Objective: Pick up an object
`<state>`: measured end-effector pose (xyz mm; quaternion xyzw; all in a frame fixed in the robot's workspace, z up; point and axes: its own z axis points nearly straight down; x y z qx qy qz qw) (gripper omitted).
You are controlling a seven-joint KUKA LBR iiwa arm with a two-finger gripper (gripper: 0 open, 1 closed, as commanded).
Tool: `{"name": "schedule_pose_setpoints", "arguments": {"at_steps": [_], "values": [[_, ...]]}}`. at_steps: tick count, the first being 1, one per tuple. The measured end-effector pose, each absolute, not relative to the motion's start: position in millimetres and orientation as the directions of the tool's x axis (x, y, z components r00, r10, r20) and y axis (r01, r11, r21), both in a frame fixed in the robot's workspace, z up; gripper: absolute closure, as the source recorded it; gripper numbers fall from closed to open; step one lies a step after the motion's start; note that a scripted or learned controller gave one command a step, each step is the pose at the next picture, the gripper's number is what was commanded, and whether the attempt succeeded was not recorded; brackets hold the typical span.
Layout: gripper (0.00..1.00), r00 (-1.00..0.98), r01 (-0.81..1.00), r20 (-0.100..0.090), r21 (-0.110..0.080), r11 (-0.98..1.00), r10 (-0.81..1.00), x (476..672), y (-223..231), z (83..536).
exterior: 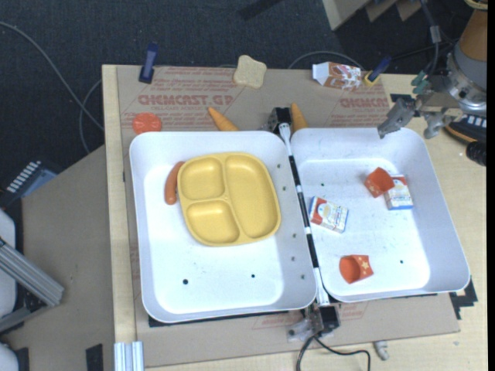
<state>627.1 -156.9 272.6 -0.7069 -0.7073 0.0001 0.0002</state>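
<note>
Four small items wait in the right bin [433, 207]; the gripper [404, 117], fingers spread and empty, hovers at its far rim, needing a descent onto the red block [378, 182].

Fixed overhead camera, slanted down, both bins [147, 207] visible

The arm [472, 49] has a rounded grey body with a pale tan section above, and its gripper [404, 118] is grey metal with thin fingers.
</note>
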Motion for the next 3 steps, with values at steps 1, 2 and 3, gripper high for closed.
{"name": "schedule_pose_setpoints", "arguments": {"at_steps": [1, 2, 3], "values": [[0.00, 0.001, 1.000, 0.001, -0.004, -0.001, 1.000, 645.7, -183.2, 138.9], [0.00, 0.000, 1.000, -0.004, 0.009, 0.000, 1.000, 630.2, -171.9, 89.4], [1.00, 0.001, 1.000, -0.010, 0.016, 0.000, 1.000, 631.5, -174.1, 101.2]]}}
